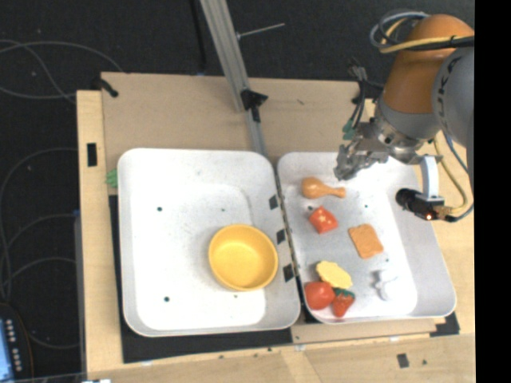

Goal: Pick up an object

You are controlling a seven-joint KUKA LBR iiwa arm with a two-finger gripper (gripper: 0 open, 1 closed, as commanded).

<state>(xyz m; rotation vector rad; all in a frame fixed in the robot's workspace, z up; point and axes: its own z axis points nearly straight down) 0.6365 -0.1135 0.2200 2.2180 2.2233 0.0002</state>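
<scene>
Approach step: claw (349,168) hovers above the right bin (423,246), just beside the toy drumstick (322,188) (finger state: cannot tell). Next move calls for descending onto it.

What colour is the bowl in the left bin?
Yellow. The bowl shows plainly in the camera view, sitting in the left bin near its right side.

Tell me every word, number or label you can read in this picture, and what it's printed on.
There is none to read. The two white bins are plain but for small dark specks, and the yellow bowl, the toy food and the arm's orange band bear no lettering. The device at the lower left corner shows small bluish marks, too small to read.
</scene>
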